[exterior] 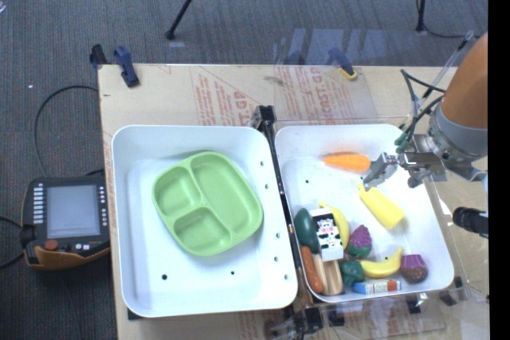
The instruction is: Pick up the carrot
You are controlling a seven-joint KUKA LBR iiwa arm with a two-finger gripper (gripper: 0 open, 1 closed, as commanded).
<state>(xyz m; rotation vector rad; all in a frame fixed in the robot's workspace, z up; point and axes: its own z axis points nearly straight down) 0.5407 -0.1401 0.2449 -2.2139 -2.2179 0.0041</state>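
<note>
The step in hand looks like the approach: the carrot [347,162] lies free on the floor of the right bin [299,141], near that bin's far edge and roughly midway along it, its length running parallel to that edge, with nothing touching it. The gripper [378,172] hangs just beside the carrot's right end, slightly toward the bin's near side, so it is close but not yet over the carrot. Its two fingers stand a little apart with bare bin floor showing between them, and they have hold of nothing. The arm [466,103] comes in over the right bin's right edge, its orange band high at the far right corner and the grey wrist tilted down and leftward toward the bin's middle. Just nearer than the gripper, a yellow block [381,207] lies slantwise on the bin floor, and a crowd of toy food fills the near edge: a banana [381,264], a purple piece [360,239] and a small cow-patterned carton [325,233] among them. The next move, by my reading, calls for a short shift toward the far edge and leftward to centre the fingers across the carrot's narrow width, then a descent and a close. The left bin [127,171] bears a green divided plate [207,201], well apart from all this.
</note>
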